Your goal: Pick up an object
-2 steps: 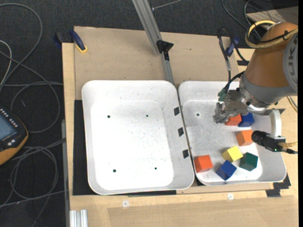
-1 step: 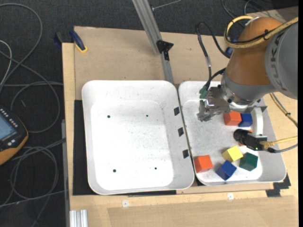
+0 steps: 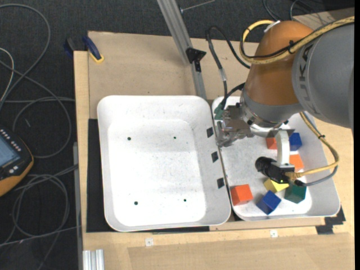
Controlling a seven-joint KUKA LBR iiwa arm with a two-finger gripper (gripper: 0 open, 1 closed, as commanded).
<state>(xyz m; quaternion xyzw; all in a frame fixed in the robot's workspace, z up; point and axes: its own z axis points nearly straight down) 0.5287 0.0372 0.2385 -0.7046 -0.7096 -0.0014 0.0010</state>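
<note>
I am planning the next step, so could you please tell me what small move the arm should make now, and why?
Probably shift the end effector toward the orange cube in the right bin. The end effector hangs near that bin's left wall, away from the blocks; this cube lies nearest and stands apart from the blue cube.

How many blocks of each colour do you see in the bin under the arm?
Orange blocks: 3
Blue blocks: 2
Yellow block: 1
Green block: 1
Total: 7 visible; the arm may hide more.
</note>
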